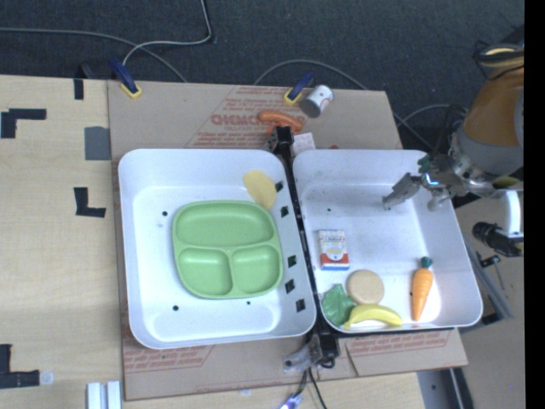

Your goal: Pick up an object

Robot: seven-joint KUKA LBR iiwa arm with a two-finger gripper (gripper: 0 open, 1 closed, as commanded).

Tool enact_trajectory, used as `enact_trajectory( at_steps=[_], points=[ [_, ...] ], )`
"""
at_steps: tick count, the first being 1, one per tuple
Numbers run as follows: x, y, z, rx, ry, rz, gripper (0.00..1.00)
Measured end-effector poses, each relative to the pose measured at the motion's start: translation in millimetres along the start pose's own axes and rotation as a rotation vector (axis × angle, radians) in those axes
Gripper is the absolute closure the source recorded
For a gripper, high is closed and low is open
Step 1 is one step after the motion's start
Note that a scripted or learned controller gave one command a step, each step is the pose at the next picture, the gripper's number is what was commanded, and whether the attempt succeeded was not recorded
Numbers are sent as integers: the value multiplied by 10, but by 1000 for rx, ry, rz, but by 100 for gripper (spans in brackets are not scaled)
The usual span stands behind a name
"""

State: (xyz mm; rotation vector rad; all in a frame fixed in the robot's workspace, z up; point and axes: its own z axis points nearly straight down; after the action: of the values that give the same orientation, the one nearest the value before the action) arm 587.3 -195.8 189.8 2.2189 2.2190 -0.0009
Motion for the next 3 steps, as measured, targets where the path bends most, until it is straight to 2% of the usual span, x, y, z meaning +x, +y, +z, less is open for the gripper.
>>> enact_trajectory(
  at_steps=[1, 2, 3],
  points=[
    [922, -83, 845, 6, 5, -2, 0],
    [945, -230, 983, -18, 3, 0, 0],
    [1029, 274, 1031, -3, 1, -2, 0]
  ],
)
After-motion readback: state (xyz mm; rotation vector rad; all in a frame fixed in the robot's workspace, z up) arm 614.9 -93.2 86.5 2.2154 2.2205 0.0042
